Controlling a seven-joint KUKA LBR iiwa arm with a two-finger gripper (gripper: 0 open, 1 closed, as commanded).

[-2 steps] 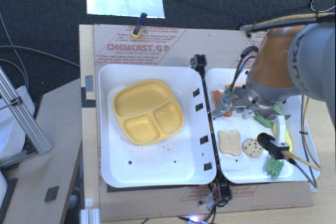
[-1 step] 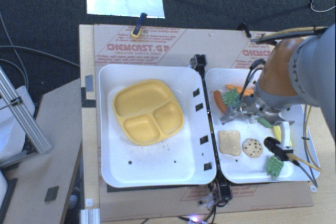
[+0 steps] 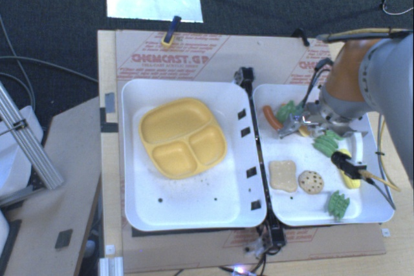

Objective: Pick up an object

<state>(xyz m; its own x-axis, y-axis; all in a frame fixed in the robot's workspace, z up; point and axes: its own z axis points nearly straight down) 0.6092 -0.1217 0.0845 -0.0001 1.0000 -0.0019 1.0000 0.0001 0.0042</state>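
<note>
Two shallow white bins sit side by side on the bench. The left white bin (image 3: 132, 203) holds a yellow plastic plate with three compartments (image 3: 183, 137), lying flat near the bin's centre.

The right white bin (image 3: 369, 203) holds small toy food pieces. An orange-red sausage-shaped piece (image 3: 272, 116) lies at the far left of this bin, with a green leafy piece (image 3: 288, 109) just to its right. A pale slice of toy bread (image 3: 283, 175) lies near the left of the bin, and a round tan cookie with dark chips (image 3: 311, 181) lies just to its right. A green ridged piece (image 3: 337, 203) lies in the near right part of the bin. Another green leafy piece (image 3: 326, 141) lies towards the middle, and a yellow piece (image 3: 350, 176) lies right of it, partly covered by a black-and-yellow part that crosses it.

The grey arm with the orange band (image 3: 362, 74) reaches in from the right, over the far part of the right bin. Its pincer (image 3: 295, 124) is lowered among the pieces at the far left of that bin, beside the sausage-shaped piece and the leafy piece. The fingers are too small and cluttered to resolve, so it cannot be told how far the pincer is open or whether it grips anything.
</note>
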